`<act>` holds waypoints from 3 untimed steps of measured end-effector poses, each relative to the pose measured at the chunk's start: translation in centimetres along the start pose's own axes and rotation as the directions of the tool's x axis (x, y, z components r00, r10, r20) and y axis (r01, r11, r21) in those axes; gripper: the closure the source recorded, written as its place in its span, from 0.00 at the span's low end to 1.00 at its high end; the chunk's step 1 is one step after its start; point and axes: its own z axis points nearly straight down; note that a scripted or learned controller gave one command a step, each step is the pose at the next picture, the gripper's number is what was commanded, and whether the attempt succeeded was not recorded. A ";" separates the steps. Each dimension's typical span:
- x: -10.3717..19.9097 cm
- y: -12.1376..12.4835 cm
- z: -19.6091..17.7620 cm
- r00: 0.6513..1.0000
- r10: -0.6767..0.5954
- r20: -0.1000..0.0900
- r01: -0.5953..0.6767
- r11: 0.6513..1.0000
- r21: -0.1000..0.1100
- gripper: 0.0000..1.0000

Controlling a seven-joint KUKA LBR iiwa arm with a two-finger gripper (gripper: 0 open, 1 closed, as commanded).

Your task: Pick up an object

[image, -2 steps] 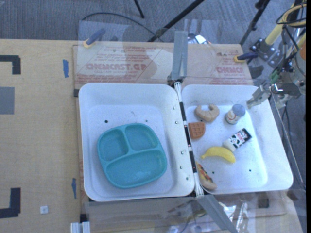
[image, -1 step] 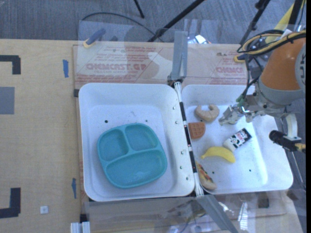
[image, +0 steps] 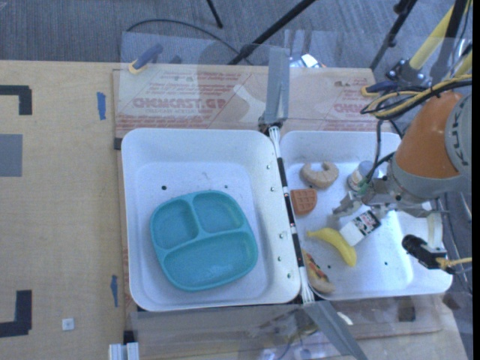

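Currently the arm (image: pixel 431 145) is reaching in from the right and hanging over the right bin (image: pixel 390 276), its orange band sitting above the far right part of that bin. The gripper (image: pixel 358 205) is pointing down and to the left, hovering low over the bin's middle. Whether anything is pinched there, or how the tips are set, I cannot tell; the wrist hardware is blocking that spot.

Objects lying in the right bin:
- banana (image: pixel 335 244), lying just near and left of the gripper, slanting from left to near right, apparently not touching it.
- small white and black box (image: pixel 363 223), sitting directly below the gripper end, just right of the banana's far end.
- bagel-like ring (image: pixel 320 174), resting toward the far left, apart from the gripper.
- brown waffle-like square (image: pixel 304 200), lying against the left wall.
- small toy food piece (image: pixel 319 274) with red and tan parts, sitting in the near left corner.

The left bin (image: pixel 150 156) is holding a teal divided plate (image: pixel 203 238), lying flat.
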 end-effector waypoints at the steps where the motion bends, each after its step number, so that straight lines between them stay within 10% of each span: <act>1: 4.7 -7.4 -0.1 0.997 -0.076 -0.002 0.076 0.997 0.001 0.00; 3: 5.1 2.1 0.0 0.999 -0.036 0.001 0.036 0.999 -0.001 0.00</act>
